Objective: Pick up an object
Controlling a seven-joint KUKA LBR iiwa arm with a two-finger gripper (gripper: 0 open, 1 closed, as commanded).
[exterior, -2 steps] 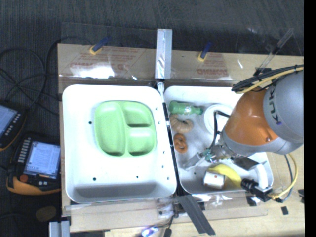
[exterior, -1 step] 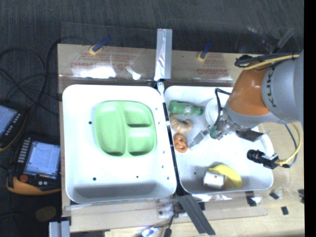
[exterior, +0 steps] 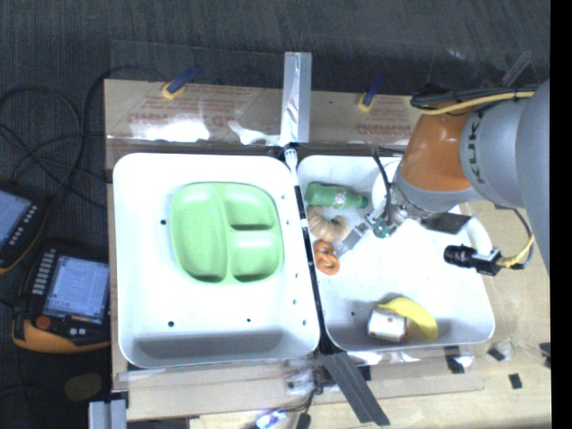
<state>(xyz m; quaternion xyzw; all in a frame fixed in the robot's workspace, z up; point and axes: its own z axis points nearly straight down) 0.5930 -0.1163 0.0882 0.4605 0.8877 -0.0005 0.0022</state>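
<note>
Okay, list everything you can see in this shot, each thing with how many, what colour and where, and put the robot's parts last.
Bins: two, white, side by side on the bench.
Divided plate: one, green, in the left bin.
Bottle: one, green, upper left of the right bin.
Ring: one, orange, at the right bin's left wall.
Banana: one, yellow, at the right bin's front.
Small block: one, white, against the banana.
Arm: one, grey with orange band, from the right.
Hand: one, over the right bin.

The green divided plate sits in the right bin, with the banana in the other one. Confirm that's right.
Not quite. The camera view shows the green divided plate in the left bin, not the right. The banana does lie in the other one, the right bin, near its front edge beside a small white object.
</note>
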